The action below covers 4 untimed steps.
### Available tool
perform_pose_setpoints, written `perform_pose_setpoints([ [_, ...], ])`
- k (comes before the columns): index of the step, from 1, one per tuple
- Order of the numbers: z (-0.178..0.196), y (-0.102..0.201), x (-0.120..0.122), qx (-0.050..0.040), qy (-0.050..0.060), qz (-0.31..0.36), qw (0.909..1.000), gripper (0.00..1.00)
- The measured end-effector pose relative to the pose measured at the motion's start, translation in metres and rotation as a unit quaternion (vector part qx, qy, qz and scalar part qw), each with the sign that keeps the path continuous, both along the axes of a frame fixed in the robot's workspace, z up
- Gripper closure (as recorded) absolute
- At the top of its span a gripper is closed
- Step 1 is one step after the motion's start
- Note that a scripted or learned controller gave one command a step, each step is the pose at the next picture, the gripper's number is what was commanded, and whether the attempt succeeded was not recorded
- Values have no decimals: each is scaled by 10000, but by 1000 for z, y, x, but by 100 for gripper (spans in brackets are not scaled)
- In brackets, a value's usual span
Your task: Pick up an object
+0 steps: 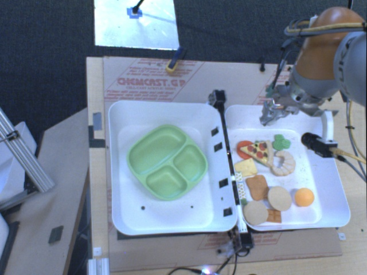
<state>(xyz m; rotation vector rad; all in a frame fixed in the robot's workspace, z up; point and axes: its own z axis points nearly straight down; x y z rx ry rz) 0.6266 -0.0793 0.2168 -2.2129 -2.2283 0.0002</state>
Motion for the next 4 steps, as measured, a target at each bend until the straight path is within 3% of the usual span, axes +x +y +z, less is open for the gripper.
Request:
perform_pose_setpoints([
  [4, 17, 174, -103, 7, 0, 10, 10000, 100],
])
